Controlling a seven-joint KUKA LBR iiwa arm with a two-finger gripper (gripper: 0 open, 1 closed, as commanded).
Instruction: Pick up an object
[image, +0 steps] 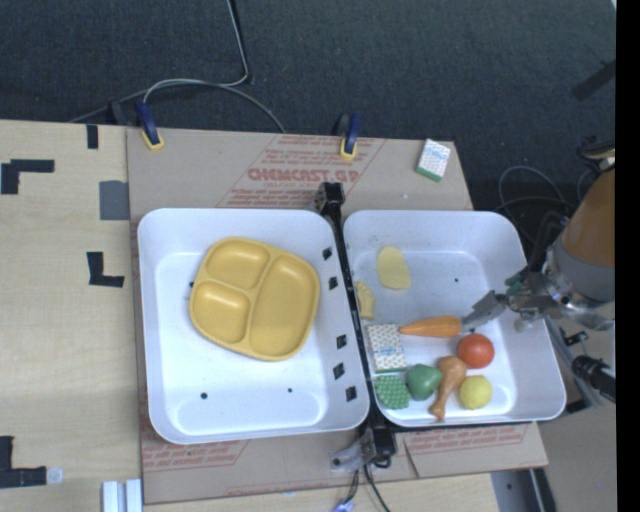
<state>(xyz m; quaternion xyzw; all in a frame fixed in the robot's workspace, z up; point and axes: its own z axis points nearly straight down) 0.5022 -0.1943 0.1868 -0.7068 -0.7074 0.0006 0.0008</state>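
Right now my two-finger gripper (492, 304) hangs over the right shallow white bin (505, 232), its fingers apart and closed on nothing, the tips just beside the thick end of the orange carrot (431, 326). That carrot is a smooth tapered toy lying flat near the bin's middle, point toward the left. Around it I count one of each: a pale yellow oval piece (393, 268) further back, a small yellow piece (364, 300) by the divider, a patterned white packet (386, 346), a green checked packet (391, 391), a green pepper (423, 380), a tan drumstick (447, 385), a red tomato (476, 351) and a yellow lemon (475, 392). The left shallow white bin (165, 240) holds one yellow three-compartment plate (254, 297).
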